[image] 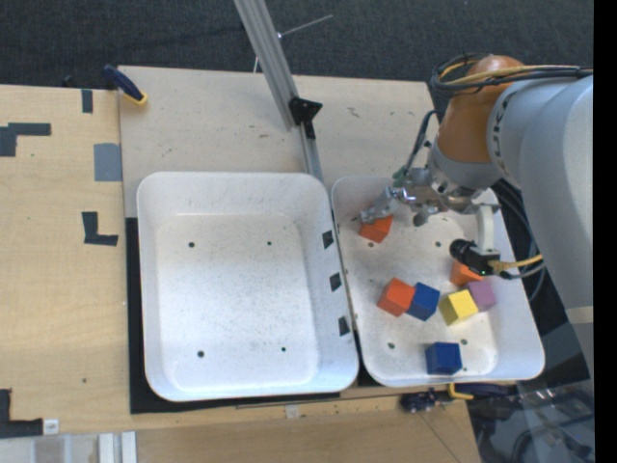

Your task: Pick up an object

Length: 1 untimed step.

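Observation:
My gripper [399, 210] hangs over the far end of the right bin [511, 360]. Its fingers stand apart, open. A small orange block [376, 228] lies on the bin floor just under the left fingertip [377, 212], not between the two fingers. Nearer the front sit an orange cube [394, 297], a blue cube [423, 301], a yellow cube [460, 306] and a pale purple block [483, 294], clustered together. Another orange block [465, 274] is partly hidden by a black cable fitting. A second blue cube [443, 357] rests near the front wall.
The left bin [154, 258] adjoins the right one along a shared rim with black clips [335, 280]. A slanted metal pole [275, 56] rises behind the bins. A blue and yellow clamp [125, 84] lies at the bench's far left.

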### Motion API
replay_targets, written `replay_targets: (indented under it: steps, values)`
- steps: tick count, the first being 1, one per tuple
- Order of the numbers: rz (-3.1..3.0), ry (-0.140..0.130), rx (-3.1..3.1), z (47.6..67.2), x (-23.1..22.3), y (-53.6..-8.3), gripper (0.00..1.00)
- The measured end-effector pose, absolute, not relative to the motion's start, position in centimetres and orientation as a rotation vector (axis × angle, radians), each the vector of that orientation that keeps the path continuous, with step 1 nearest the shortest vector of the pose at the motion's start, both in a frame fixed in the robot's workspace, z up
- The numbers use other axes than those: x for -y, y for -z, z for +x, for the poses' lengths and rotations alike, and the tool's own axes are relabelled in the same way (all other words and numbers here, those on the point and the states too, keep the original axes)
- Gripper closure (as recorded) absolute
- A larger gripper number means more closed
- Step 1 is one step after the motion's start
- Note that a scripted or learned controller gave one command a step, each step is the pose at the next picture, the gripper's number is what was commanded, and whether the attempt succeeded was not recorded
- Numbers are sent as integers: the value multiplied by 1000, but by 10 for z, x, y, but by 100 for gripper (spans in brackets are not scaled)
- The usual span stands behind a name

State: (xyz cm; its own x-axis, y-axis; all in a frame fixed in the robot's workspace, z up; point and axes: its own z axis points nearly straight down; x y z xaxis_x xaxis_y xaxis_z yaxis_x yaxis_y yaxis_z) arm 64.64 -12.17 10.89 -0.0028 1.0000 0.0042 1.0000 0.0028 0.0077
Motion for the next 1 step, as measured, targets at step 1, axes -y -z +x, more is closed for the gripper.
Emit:
replay_targets:
  steps: [1]
  values:
    - [2210, -20, -2221, 654, 120, -107, 0]
